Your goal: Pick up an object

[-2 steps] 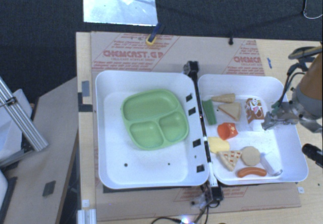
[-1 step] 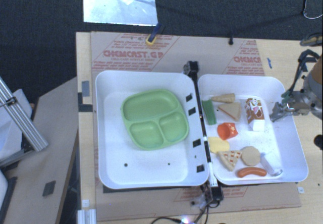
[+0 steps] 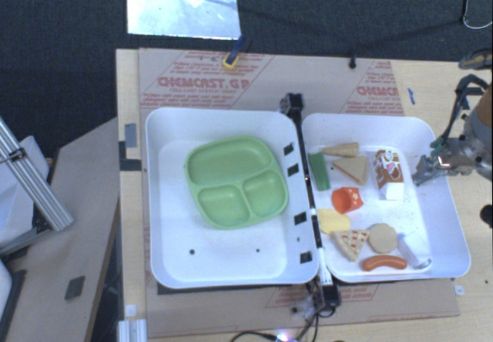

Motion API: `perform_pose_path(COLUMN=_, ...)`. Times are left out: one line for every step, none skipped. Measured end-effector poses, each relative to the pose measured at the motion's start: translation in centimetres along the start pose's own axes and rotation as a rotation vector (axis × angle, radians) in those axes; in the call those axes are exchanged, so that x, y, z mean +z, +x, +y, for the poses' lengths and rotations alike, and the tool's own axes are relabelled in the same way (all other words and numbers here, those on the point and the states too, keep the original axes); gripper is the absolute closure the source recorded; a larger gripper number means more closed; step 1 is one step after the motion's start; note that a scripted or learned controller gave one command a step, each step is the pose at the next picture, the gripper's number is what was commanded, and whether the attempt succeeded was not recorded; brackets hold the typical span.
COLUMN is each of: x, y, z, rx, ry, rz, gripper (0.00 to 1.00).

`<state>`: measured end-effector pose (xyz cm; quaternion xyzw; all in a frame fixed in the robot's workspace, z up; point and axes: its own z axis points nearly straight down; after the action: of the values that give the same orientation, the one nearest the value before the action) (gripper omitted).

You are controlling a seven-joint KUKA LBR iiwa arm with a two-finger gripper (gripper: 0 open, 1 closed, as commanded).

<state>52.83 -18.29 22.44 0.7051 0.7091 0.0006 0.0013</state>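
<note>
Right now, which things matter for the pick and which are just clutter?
For the pick:
gripper
milk carton
red pepper
sausage
pizza slice
cookie
right bin

Just lying about:
green tray
left bin

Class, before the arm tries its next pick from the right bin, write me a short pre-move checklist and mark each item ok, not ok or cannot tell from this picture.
1. Gripper over the right bin: not ok, it sits at the bin's right rim, not above any item.
2. Gripper free of any object: cannot tell at this size.
3. Nearest target identified: ok, the milk carton lies closest to the gripper.
4. Target has room around it: ok, the carton lies apart from the sandwich wedge.
5. Sausage reachable: cannot tell, it lies close to the bin's front wall.
6. Green plate out of the way: ok, it is in the left bin.
</note>
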Motion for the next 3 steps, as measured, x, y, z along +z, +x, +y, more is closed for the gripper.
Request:
perform_pose_path(x=-1.0, y=5.3, z=1.9, rx=-0.005, ry=-0.001, rz=0.002, gripper=1.0)
perform_pose_path(x=-1.7, y=10.0, z=3.6, rx=-0.002, ry=0.0, rz=0.001, gripper=1.0)
perform_pose_path(x=-0.3, y=15.1, z=4.5, rx=-0.004, ry=0.002, rz=0.003, gripper=1.0)
